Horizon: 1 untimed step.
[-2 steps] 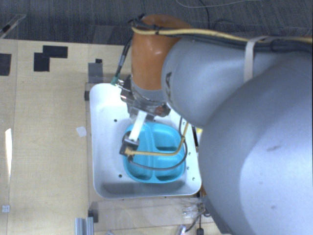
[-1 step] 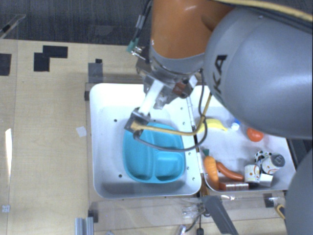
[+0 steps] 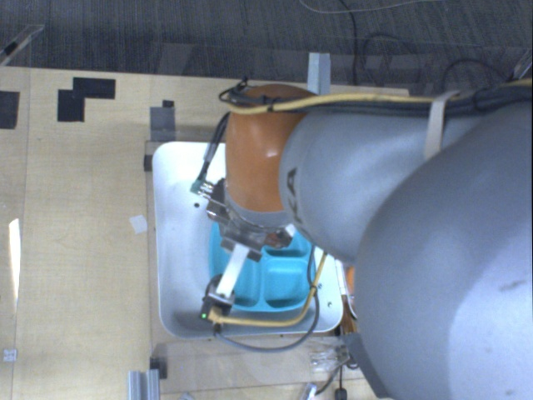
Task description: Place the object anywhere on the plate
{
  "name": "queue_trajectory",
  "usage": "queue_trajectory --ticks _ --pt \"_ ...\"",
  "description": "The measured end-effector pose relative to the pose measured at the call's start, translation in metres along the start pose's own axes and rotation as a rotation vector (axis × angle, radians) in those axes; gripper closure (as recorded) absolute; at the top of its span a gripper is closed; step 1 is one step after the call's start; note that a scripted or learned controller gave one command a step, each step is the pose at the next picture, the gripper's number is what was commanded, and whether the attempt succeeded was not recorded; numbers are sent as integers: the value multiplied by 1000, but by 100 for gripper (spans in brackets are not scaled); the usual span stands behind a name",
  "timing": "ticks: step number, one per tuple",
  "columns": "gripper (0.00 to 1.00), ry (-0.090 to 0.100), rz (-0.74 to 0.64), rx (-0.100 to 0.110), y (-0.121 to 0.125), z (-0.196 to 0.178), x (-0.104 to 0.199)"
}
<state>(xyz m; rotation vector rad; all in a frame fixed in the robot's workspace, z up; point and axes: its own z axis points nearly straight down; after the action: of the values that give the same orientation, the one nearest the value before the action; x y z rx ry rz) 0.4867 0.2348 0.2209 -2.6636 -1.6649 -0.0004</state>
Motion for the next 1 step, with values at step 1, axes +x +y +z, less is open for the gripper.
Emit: queue_trajectory --ticks 1 --pt "100 -2 73 1 25 56 12"
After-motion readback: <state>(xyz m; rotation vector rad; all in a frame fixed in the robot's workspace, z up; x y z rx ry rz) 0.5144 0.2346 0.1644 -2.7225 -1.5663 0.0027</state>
